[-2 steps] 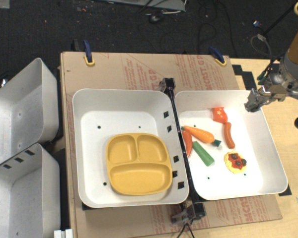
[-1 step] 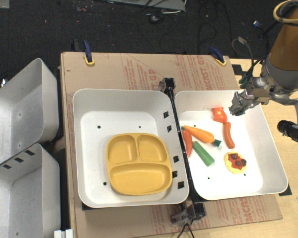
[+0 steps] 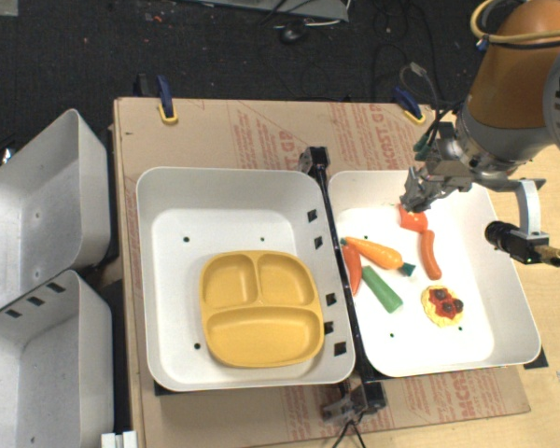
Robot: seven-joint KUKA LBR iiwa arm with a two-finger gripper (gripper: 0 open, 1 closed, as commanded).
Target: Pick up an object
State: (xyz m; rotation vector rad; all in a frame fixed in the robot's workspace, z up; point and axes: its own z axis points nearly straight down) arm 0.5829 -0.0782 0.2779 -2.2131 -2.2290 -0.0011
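Observation:
My gripper (image 3: 417, 201) hangs over the back of the right bin (image 3: 504, 339), reaching in from the upper right. Its tip is just above a small orange-red piece (image 3: 413, 220), and I cannot tell whether they touch. A red sausage (image 3: 430, 253) lies just below that piece. Toward the bin's left side lie an orange carrot (image 3: 375, 250), a red chili (image 3: 353, 269) and a green stick (image 3: 382, 288). A small round pizza (image 3: 442, 306) sits nearer the front.
The left bin (image 3: 168, 203) holds a yellow divided plate (image 3: 259, 308). A black divider (image 3: 331, 250) runs between the bins. Two more white bins (image 3: 37, 250) stand off the bench at the left.

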